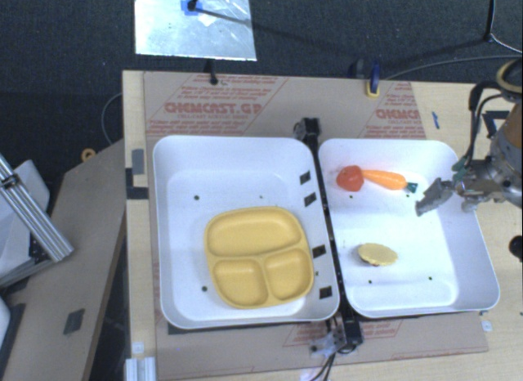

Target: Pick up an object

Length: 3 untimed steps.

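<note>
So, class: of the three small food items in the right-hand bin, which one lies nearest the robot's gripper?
The orange carrot. Its tip points toward the gripper at the bin's right side, while the red tomato sits further left and the flat yellow chip lies lower down.

The grey arm with its orange band (508,138) is cut off by the right edge, so most of its body lies out of frame. At its tip, the dark metal two-finger gripper (428,199) is small and blurred over the right shallow white bin (470,289). A small teal piece (412,186) at the end of the orange carrot-shaped toy (384,179) is too small to identify. The silver aluminium frame (29,220) at the left is cut off by the left edge. The tangle of wires (333,345) below the bins runs off the bottom edge. The print on the brown cardboard sheet (212,108) is partly covered by both bins.
</note>
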Motion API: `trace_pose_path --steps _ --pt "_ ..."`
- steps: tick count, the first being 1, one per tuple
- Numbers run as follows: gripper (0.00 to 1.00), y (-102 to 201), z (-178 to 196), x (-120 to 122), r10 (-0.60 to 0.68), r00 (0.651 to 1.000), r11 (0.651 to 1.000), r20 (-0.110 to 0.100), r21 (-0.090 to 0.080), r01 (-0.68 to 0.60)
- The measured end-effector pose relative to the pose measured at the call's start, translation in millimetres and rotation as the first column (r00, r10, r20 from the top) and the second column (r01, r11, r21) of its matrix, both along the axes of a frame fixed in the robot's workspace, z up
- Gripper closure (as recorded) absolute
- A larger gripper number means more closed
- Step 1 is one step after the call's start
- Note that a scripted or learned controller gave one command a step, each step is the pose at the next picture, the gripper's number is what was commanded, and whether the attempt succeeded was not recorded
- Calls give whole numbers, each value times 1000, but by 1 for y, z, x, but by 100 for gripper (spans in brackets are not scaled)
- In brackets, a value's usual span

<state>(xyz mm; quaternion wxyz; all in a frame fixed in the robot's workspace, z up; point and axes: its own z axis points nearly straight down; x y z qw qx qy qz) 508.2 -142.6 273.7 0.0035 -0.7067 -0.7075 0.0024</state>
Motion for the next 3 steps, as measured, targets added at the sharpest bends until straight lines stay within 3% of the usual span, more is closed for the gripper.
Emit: trace_pose_path --steps 1,3 --pt "0 0 5 2 3 1000 1000 10 -2 -3" --pt "0 6 -90 12 0 1000 1000 6 0 0"
